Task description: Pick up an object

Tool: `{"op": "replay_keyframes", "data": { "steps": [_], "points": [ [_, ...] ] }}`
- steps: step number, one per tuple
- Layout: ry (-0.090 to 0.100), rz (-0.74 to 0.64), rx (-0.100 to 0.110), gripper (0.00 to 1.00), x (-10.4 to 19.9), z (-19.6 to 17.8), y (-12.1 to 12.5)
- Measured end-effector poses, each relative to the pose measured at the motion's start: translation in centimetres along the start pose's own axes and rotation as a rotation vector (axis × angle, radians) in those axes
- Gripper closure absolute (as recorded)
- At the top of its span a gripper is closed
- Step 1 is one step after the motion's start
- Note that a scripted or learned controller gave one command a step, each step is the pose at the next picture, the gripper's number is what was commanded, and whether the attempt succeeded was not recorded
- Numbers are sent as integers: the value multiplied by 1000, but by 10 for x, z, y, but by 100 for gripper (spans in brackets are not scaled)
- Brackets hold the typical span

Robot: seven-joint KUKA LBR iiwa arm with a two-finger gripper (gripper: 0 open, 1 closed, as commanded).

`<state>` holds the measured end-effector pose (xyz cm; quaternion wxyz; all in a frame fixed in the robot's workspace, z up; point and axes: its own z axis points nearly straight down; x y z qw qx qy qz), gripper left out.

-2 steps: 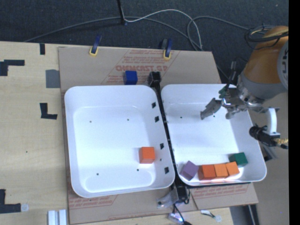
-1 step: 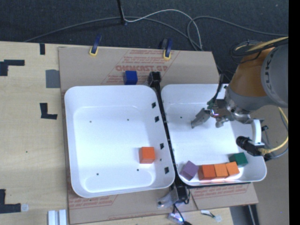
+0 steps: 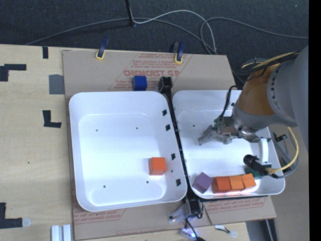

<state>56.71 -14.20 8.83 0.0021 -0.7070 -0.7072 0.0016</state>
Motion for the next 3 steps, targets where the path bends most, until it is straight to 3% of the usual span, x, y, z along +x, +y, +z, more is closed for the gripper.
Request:
{"op": "replay_keyframes", "data": {
  "steps": [1, 3],
  "points": [
    [-1, -1, -5, 100, 0, -13, 1],
    [-1, -1, -10, 100, 4, -137, 4]
  ]
}}
